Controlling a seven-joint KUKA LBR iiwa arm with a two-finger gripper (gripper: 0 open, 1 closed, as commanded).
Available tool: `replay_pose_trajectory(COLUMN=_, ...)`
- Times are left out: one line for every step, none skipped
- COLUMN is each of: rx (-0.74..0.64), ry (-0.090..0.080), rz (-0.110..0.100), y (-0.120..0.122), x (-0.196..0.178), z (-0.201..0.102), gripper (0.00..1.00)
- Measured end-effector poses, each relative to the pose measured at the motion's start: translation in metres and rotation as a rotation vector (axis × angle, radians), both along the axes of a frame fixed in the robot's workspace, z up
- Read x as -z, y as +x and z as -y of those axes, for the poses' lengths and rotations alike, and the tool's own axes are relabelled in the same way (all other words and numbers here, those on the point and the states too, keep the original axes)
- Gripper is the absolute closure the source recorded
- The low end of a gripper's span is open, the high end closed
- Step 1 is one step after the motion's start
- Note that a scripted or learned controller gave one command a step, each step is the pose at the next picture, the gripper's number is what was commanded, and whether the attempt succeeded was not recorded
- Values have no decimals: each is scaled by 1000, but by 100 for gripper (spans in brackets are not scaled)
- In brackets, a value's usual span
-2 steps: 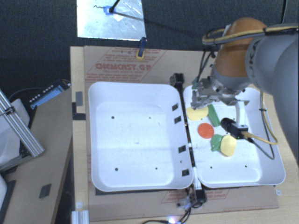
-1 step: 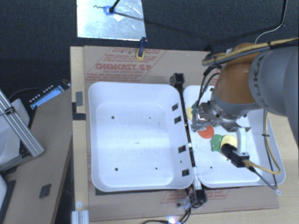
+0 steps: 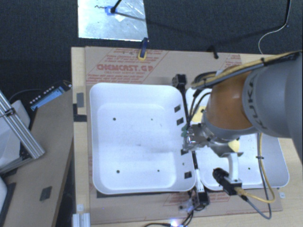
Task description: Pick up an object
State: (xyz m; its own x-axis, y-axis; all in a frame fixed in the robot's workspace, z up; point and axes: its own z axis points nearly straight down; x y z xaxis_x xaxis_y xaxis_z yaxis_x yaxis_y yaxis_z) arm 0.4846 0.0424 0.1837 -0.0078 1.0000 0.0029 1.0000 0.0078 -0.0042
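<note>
A grey robot arm (image 3: 274, 96) with an orange band (image 3: 227, 105) above its wrist reaches in from the right and hangs low over the right-hand bin (image 3: 272, 171) of two shallow white bins set side by side on a table (image 3: 80, 174). The wrist sits just inside that bin's left wall, close to the seam where the two bins meet. The gripper (image 3: 198, 141) points down beneath the wrist, with only its metal upper part in sight at the bin's edge, and whether it is spread or closed cannot be told from this angle, since the arm's own bulk covers it. A small yellow object (image 3: 235, 146) peeks out from under the wrist on the right bin's floor, just right of the gripper and close beside it; how much of it lies under the arm, and whether it touches the gripper, cannot be told. The left bin (image 3: 137, 136) shows a bare white floor marked by a few small dark dots. A yellow cable (image 3: 265, 193) loops down from the arm across the right bin's near side, and black cables (image 3: 191, 105) run along the seam between the bins. Both bins rest on a brown sheet with red print (image 3: 125, 66), a yellow and blue clip (image 3: 142, 51) at its far edge, and a shiny metal plate (image 3: 111, 13) lies on the dark floor beyond.
</note>
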Motion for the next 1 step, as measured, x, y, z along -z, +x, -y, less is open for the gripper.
replay_pose_trajectory(rx=4, ry=-2, rz=8, y=4, x=-11, z=3, gripper=100)
